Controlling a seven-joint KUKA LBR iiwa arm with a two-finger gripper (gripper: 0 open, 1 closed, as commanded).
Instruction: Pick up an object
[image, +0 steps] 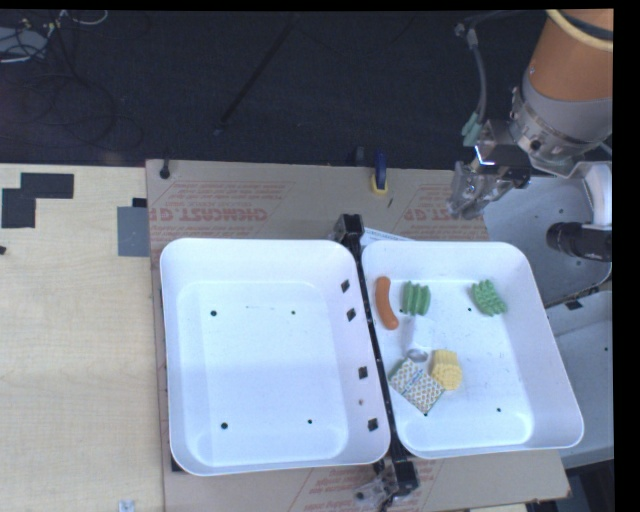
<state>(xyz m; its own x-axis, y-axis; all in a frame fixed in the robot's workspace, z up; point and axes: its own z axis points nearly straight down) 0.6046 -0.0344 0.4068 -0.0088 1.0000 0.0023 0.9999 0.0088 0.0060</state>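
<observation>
The right bin (540, 300) holds several small objects. An orange sausage-shaped piece (384, 302) lies near its left wall, with a green ridged piece (415, 298) beside it. Another green piece (488, 297) sits toward the right. Lower down, a yellow piece (445, 369) rests next to a checkered white pouch (415, 386) and a small grey bit (417, 356). My gripper (468, 198) hangs above the bench behind the right bin's far rim, well apart from all the objects, with nothing seen in it.
The left bin (180, 300) stands alongside the right one, joined by a black clamp strip (360, 340). Both rest on a cardboard sheet (250, 205). A blue and yellow clip (380, 178) stands at the back edge. Grey robot base hardware (585, 240) sits to the right.
</observation>
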